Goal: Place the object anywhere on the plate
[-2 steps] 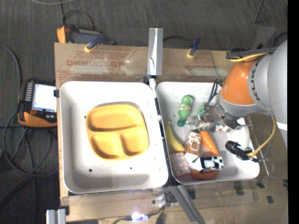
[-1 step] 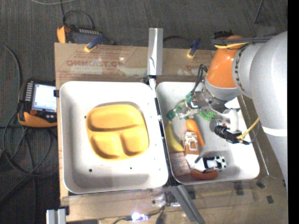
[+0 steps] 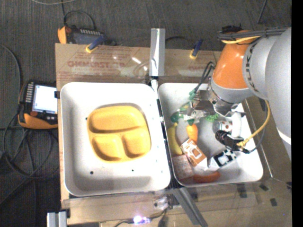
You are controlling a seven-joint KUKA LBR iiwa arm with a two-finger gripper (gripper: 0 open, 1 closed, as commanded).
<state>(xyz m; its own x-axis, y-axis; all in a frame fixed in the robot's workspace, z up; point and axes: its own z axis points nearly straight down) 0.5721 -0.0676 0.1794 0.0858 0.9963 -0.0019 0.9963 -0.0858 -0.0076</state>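
Camera view: a yellow plastic plate with three compartments [image 3: 119,115] lies flat in the middle of the left shallow white bin [image 3: 75,167], nearer that bin's right wall than its left. The loose pieces all lie in the right shallow white bin [image 3: 253,170], across the divider from the plate.

The grey arm with the orange band [image 3: 233,70] reaches in over the right bin's far right corner, and the gripper [image 3: 198,113] hangs low over the far left part of that bin. Whether it is open or closed cannot be told from here, as the wrist hides its tip and no piece can be seen held in it.

Just beside the gripper, on its left, sits a green leafy toy [image 3: 182,114]. Just in front of it lies an orange carrot-shaped toy [image 3: 191,131], pointing roughly toward the bin's near edge. Which of these is the piece to be moved cannot be told.

A yellow banana [image 3: 173,141] lies along the right bin's left wall, lengthwise. Beside it, toward the bin's middle, is a small orange and white box [image 3: 193,153], tilted. Along the near edge rests a red-orange elongated piece [image 3: 206,177], well apart from the gripper.
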